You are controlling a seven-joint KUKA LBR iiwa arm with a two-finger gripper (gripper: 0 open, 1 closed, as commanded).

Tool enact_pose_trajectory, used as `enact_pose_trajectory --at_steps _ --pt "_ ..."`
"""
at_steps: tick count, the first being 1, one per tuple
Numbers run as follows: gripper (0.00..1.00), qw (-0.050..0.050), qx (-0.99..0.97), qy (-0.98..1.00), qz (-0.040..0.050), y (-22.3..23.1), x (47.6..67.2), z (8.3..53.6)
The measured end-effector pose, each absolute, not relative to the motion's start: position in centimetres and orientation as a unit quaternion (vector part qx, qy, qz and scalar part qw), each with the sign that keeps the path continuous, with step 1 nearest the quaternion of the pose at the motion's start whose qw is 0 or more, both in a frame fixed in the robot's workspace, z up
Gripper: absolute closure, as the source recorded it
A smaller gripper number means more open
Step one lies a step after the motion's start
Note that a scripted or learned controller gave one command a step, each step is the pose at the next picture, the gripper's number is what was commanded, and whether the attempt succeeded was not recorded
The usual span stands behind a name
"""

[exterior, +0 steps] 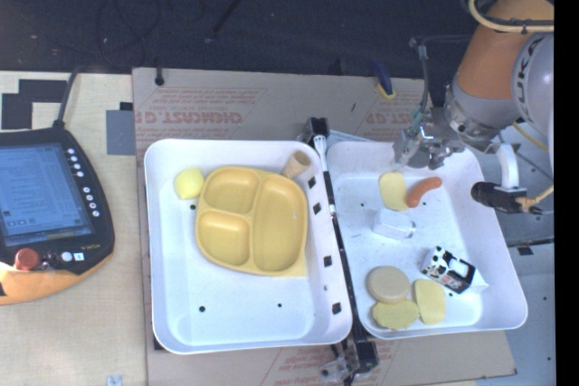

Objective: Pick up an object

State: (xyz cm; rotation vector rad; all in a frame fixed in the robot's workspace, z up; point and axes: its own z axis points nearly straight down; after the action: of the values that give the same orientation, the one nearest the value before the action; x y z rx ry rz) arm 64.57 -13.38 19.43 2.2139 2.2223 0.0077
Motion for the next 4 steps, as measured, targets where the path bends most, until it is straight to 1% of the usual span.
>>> enact_pose_trajectory --at_steps 1,2,3,4 --pt "1.00 -0.002 0.709 0.705 -0.0028 -17.5 56.2 19.1" --pt "1.00 0.001 0.705 0.709 0.0008 -12.5 59.7 22.7" --pt "1.00 -0.005 0.708 0.706 -0.0028 -13.5 51.7 19.4" --pt "1.00 0.000 0.708 0.706 -0.0013 -21.2 56.4 11.1"
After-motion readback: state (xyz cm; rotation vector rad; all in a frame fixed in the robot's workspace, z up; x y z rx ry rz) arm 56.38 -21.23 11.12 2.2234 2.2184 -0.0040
